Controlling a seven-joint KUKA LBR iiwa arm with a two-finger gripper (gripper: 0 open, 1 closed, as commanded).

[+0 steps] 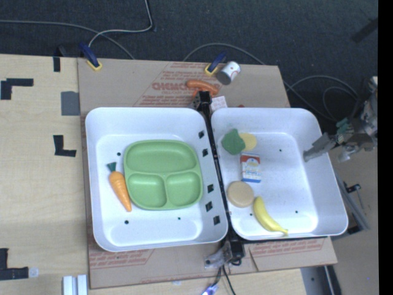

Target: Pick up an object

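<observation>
The right bin [307, 189] holds a green broccoli-like piece [233, 142], a small yellow round piece [248, 142] beside it, a small red, white and blue carton [250, 168], a tan round disc [240, 193] and a yellow banana [267, 216]. In the left bin [98, 165] lie a green divided plate [163, 174] and an orange carrot [120, 189]. My gripper [316, 149] hangs at the right bin's right rim, well right of all the objects; nothing shows in it.
An orange sausage-like item [201, 86] and a small white cylinder [228, 72] lie on the cardboard behind the bins, with blue-yellow clamps [91, 57] at the board's far edge. Cables run across the dark floor. The arm's body [359, 131] stands off the right side.
</observation>
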